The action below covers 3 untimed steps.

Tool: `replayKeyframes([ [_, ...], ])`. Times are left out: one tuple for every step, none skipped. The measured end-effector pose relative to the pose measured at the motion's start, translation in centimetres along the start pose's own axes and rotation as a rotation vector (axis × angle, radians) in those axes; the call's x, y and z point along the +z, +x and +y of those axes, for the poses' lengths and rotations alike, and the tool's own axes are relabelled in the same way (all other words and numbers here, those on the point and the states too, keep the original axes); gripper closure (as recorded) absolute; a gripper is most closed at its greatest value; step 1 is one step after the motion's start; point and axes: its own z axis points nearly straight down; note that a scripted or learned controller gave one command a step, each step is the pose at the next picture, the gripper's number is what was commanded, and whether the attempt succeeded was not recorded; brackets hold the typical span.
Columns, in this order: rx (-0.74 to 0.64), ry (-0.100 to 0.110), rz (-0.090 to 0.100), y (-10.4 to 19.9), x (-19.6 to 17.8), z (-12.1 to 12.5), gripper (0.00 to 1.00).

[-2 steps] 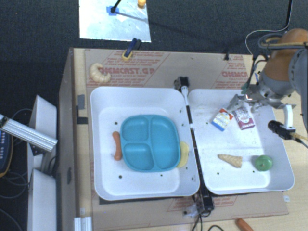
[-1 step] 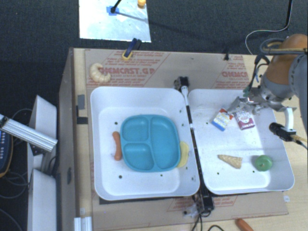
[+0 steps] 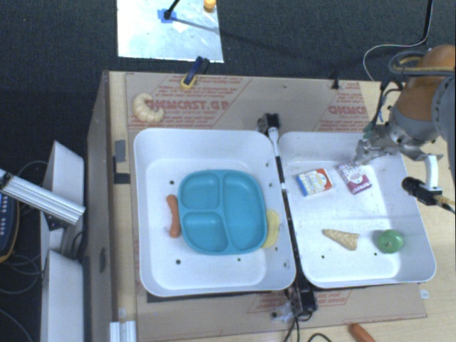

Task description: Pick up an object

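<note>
The grey arm with its orange band (image 3: 427, 84) reaches in from the right over the far corner of the right shallow white bin (image 3: 413, 262). Its tool (image 3: 365, 152) points down and to the left, its tip just above, or perhaps touching, the small packet with a purple and white wrapper (image 3: 355, 178) that lies near the back of that bin. Whether the tool is spread or closed cannot be told, as the tip is small and blurred against the white floor, and nothing can be seen clamped in it.

Just left of the purple packet lies a small flat box with blue, white and orange print (image 3: 314, 182). Nearer the front of the same bin rest a tan wedge shaped like a slice of bread or cheese (image 3: 341, 239) and, to its right, a round green ball-like fruit (image 3: 390, 241), the two apart from each other.

The left shallow white bin (image 3: 153, 191) holds a blue plastic plate divided into three compartments (image 3: 221, 211). An orange-brown sausage-shaped toy (image 3: 173, 216) lies just beside the plate's left edge, and a pale yellow piece (image 3: 273, 228) shows from under its right edge.

Both bins sit on a cardboard-covered counter (image 3: 235, 102), where a cream-coloured curled toy (image 3: 148, 107) rests near the back left corner.
</note>
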Motion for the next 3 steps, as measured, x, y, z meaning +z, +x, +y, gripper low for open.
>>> replayKeyframes([
  [-0.001, 0.001, 0.0, 0.0, 0.0, 0.0, 0.0],
  [0.006, 0.022, 0.008, 0.1, 1.9, -3.8, 0.0],
  [0.005, 0.018, 0.006, 0.1, 0.8, -3.6, 1.0],
])
